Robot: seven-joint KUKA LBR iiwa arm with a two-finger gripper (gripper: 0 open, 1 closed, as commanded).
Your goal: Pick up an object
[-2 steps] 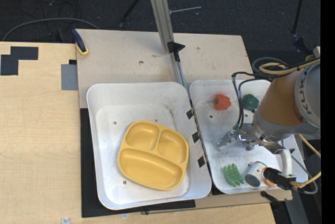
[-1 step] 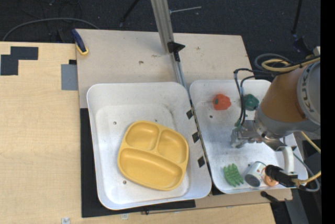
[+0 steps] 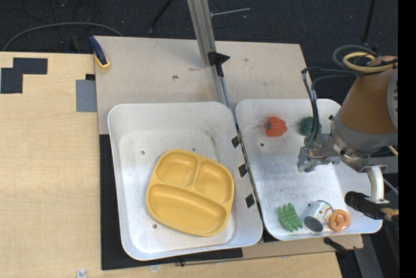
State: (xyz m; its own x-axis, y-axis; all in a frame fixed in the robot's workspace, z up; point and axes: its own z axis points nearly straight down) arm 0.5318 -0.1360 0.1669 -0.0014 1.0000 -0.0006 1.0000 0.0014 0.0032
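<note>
**Inspector:** Report the layout, taking the right bin as reference.

**Assistant:** The right bin sits on the surface, touching the left bin along its left side. The left bin holds a yellow divided plate, lying flat toward the edge shared with the right bin.

**Inspector:** Contents of the right bin?

**Assistant:** A red tomato-like toy lies near its far edge. A dark green item lies just beside it, toward the arm, partly hidden by a cable. Along the near edge of the bin lie a green leafy toy, a small silver can on its side, and an orange ring touching the can.

**Inspector:** Position of the arm?

**Assistant:** The arm reaches over the right side of the right bin. The jaws hang over bare bin floor, between the far items and the near row, apart from all of them.

**Inspector:** State of the jaws?

**Assistant:** I cannot tell whether they are spread or pressed together. Nothing is visible between them.
</note>
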